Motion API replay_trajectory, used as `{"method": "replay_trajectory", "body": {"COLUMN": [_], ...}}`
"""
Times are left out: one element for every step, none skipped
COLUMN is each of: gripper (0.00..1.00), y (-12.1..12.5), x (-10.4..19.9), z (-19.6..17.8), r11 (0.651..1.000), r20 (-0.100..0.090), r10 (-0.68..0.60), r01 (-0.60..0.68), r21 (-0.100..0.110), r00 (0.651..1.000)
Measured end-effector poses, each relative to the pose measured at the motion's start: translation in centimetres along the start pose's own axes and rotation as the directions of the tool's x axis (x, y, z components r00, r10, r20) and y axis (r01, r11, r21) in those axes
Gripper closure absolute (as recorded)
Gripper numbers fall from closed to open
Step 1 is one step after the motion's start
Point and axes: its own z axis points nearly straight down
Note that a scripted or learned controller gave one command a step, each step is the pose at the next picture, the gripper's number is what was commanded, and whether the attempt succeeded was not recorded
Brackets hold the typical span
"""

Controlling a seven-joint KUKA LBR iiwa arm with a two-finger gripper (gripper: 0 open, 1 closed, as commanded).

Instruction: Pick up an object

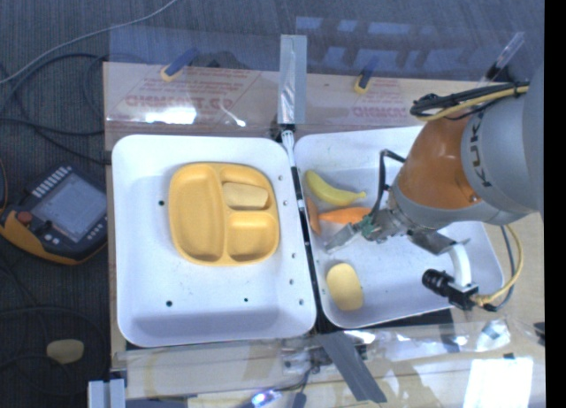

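The right bin holds a yellow banana at its upper left. An orange carrot-like piece lies just below the banana, and a pale yellow rounded lump lies near the front. My gripper is low in this bin, right at the lower edge of the orange piece and beside the banana. The arm's orange band and grey wrist hide much of what lies behind it. I see nothing clearly held.
A yellow divided tray lies in the left bin. A ridge separates the two bins. Black cable and a connector hang by the wrist over the right bin's front right. A teach pendant lies on the floor at left.
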Motion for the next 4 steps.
{"method": "replay_trajectory", "body": {"gripper": [0.0, 0.0, 1.0, 0.0], "y": [4.8, 11.4, 11.6, 11.6], "x": [-3.3, -7.3, -7.4, -7.4], "z": [0.3, 0.8, -0.5, -0.5], "r11": [0.99, 0.983, 0.982, 0.982], "r20": [-0.012, -0.024, -0.016, -0.016], "r10": [-0.141, -0.182, -0.186, -0.186], "r01": [0.141, 0.183, 0.186, 0.187], "r21": [0.006, 0.025, 0.021, 0.022], "r00": [0.99, 0.983, 0.982, 0.982]}}
